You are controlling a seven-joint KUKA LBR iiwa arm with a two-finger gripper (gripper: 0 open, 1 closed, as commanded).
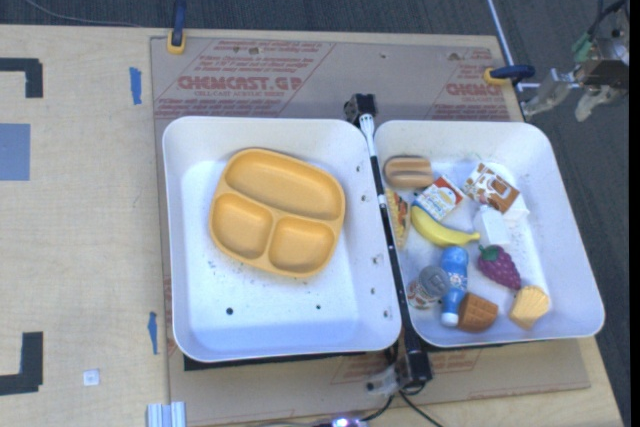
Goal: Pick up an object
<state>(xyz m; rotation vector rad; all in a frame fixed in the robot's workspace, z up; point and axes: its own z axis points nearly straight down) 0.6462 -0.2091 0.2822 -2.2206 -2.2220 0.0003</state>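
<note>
We cannot tell our gripper's [590, 75] state beyond the right bin's [565, 215] far corner, and the crowded toys there, banana [440, 230] against blue bottle [454, 267], risk a glancing, failed grab.

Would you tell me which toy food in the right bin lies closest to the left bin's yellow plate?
The hot dog, at the bin's upper-left corner; the banana and grapes lie further right.

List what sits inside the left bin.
The left bin holds a yellow divided plate with three bare compartments, plus dark specks on its floor. Whatever lies beneath the plate is covered.
</note>
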